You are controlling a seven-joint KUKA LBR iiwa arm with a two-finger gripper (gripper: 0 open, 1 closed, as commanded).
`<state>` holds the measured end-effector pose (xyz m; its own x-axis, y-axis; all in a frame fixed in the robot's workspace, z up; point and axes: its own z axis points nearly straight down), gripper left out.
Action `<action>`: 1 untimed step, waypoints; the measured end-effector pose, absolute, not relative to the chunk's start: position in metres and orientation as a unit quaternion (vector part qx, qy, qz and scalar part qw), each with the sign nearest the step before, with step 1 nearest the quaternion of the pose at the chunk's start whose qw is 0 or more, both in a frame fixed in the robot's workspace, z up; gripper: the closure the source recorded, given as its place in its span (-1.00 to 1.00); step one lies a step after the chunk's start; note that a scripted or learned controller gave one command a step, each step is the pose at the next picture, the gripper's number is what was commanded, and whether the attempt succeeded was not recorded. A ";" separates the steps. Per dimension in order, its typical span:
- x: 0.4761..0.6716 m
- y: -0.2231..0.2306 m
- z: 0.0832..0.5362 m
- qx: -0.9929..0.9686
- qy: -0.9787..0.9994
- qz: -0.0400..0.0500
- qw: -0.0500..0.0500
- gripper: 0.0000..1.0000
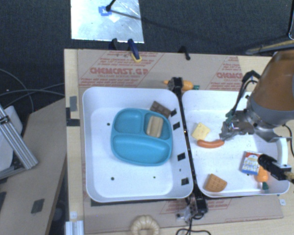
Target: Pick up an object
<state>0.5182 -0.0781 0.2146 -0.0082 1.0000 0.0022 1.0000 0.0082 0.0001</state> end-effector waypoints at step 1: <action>0.514 -0.075 0.214 -0.705 -0.709 0.000 0.000 1.00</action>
